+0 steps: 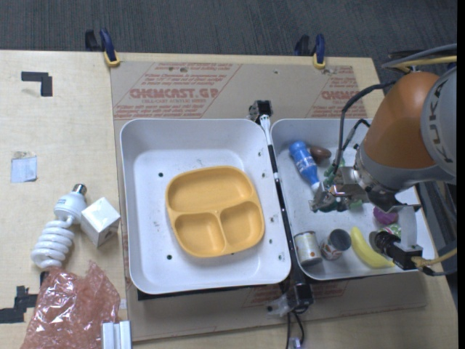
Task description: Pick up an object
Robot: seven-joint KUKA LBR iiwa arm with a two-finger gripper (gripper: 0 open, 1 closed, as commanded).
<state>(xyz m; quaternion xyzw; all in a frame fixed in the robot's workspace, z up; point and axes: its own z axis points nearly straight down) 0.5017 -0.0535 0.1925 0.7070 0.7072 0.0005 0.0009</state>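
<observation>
In the right bin (287, 195), the gripper (330, 198) hangs just below the blue bottle (304, 162) (its spread can't be told)

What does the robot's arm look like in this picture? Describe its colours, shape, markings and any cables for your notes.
The arm is bulky and rounded, with a glossy orange band over a grey casing that carries dark letters on its right side. Thin black cables loop around it. Its gripper is a small cluster of dark and metallic parts.
</observation>
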